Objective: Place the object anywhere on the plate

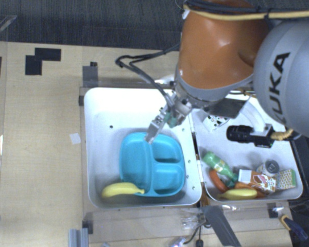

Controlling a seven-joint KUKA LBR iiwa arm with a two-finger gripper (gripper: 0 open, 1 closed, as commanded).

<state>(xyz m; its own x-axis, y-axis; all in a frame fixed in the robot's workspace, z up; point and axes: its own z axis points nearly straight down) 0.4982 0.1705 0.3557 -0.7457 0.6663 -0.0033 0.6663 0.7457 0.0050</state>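
Pale wooden tabletop (36,153) carries two white bins. Inside the left bin (100,112), a yellow plastic banana (121,190) touches the blue divided plate (153,163) at its near-left edge. Over the plate's far rim, the tool (155,128) hangs narrowly closed, gripping nothing.

The grey arm reaches in from the right (orange band uppermost), its claw (155,129) angled down-left.

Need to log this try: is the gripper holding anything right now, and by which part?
Cannot be told: the two-finger gripper hangs over the blue divided plastic plate's far rim, with no object visible at its tip.
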